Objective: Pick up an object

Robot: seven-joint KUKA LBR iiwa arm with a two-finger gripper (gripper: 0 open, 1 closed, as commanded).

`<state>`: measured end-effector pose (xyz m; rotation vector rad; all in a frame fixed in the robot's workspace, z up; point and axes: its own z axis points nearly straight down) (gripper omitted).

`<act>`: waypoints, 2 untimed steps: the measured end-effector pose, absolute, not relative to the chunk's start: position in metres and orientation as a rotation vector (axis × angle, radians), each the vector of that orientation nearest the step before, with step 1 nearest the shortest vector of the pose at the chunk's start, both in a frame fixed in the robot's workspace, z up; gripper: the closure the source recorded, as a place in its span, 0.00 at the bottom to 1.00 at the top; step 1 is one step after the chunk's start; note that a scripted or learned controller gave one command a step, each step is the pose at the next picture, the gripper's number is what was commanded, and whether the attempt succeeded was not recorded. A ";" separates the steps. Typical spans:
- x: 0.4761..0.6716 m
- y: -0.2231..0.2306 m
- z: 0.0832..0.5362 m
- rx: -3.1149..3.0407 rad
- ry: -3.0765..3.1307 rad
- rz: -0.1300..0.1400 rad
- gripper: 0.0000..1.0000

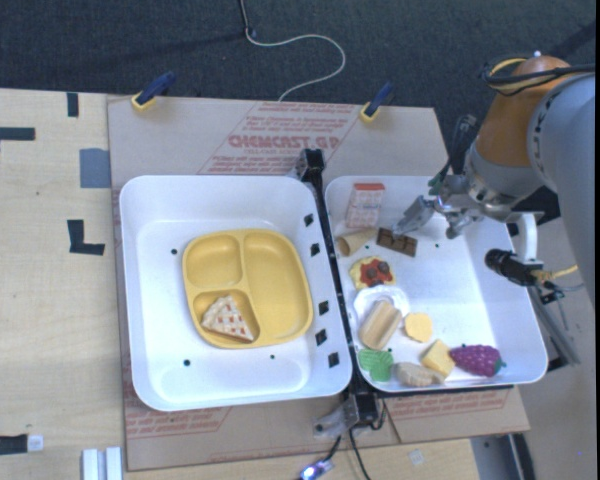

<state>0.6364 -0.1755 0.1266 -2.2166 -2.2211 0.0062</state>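
Dark carpet lies behind your bench, where a cardboard sheet (280, 143) printed in red with what reads as "CHEMCAST GP" sits under two white bins. Your left bin (150, 268) holds a yellow divided plate (248, 286) with a waffle wedge (228, 318) in its near compartment. Your right bin (480, 298) carries the toy food: a small carton (365, 206) with lettering too small to read, a brown bar (396, 241), a pizza slice (372, 271), a bread roll (380, 323), a cheese wedge (438, 358) and purple grapes (477, 359). Your gripper (420, 216) hangs over the far end of the right bin, just beside the brown bar, with its fingers spread and nothing between them. You look to be in the approach, with no grasp made yet. Judging from this, the next move calls for you to centre over the bar, descend until the fingers straddle it, then close and lift.
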 end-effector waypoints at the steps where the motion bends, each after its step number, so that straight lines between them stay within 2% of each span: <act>1: 0.636 -0.174 0.082 -2.217 -2.224 0.005 0.00; 2: 0.637 -0.174 0.095 -2.217 -2.228 0.001 1.00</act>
